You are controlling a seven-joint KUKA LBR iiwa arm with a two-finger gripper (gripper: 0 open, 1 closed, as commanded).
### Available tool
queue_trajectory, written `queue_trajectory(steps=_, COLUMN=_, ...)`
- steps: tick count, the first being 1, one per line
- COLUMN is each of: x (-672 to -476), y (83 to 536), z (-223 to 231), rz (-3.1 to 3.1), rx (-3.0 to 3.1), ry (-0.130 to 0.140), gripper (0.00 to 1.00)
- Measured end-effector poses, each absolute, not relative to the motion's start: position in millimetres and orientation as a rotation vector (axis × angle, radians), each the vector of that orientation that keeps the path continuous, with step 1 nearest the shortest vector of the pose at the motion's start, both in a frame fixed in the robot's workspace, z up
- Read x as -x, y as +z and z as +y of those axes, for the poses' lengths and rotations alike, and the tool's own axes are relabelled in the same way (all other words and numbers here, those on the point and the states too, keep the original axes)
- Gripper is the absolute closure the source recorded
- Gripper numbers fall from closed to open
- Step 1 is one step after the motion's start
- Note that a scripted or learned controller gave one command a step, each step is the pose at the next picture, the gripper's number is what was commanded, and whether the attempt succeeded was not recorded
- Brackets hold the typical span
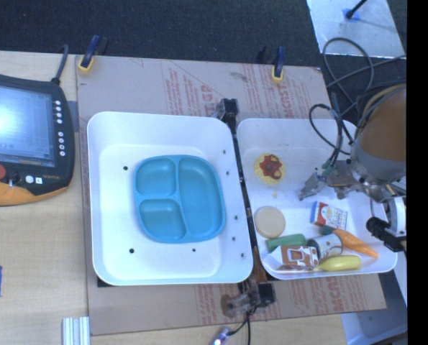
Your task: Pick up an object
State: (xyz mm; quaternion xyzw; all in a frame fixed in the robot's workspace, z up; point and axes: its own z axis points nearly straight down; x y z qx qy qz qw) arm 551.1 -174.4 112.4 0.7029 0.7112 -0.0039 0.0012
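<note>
— Cardboard-covered tabletop [163,85], two bins; where's an object to pick?
— Small carton [329,215] in the right bin [293,131], untouched. Fingers [311,186] just beside it, spread, holding nothing; pickup not yet done

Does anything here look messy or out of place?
Nothing looks spilled or broken. The toy foods are heaped in the right bin's near corner, some overlapping, while the blue plate sits alone in the left bin.
</note>
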Motion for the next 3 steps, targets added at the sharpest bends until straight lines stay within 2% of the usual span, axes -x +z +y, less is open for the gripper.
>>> queue_trajectory(steps=1, x=-518.2, y=93, z=-191, rz=2.225, rx=-2.212, ry=-0.003, gripper=0.0)
queue_trajectory(steps=2, x=-518.4, y=103, z=-192, rz=2.229, rx=-2.208, ry=-0.006, gripper=1.0)
queue_trajectory(steps=3, x=-553.0, y=192, z=-155, rz=2.227, rx=-2.217, ry=-0.001, gripper=1.0)
